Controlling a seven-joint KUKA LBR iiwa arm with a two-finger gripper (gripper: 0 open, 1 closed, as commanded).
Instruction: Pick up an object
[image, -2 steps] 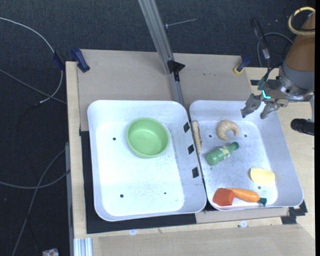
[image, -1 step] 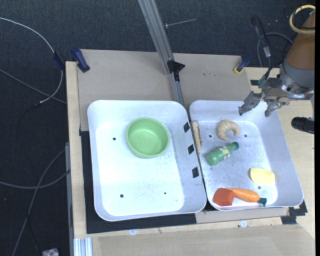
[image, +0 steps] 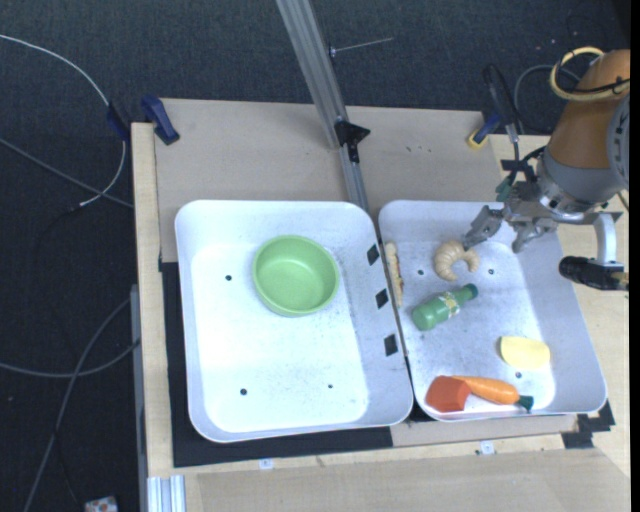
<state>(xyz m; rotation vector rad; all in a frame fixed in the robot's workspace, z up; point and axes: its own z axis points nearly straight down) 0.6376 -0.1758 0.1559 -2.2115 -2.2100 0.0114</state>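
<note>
Far to the left of the tool, a green bowl (image: 295, 274) was seen alone in the left bin (image: 210, 400). In the right bin (image: 580, 330), a croissant (image: 456, 259) lay just left of and below the tool (image: 508, 228), its long axis roughly crosswise; it was judged the nearest object. Further below were found a green bottle (image: 443, 307), a yellow piece (image: 525, 352) and a carrot (image: 488, 389). The tool's fingers (image: 484, 226) were spread apart, nothing held between them.

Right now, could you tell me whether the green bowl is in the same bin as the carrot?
No, the green bowl sits in the left bin, the carrot in the right one.
</note>
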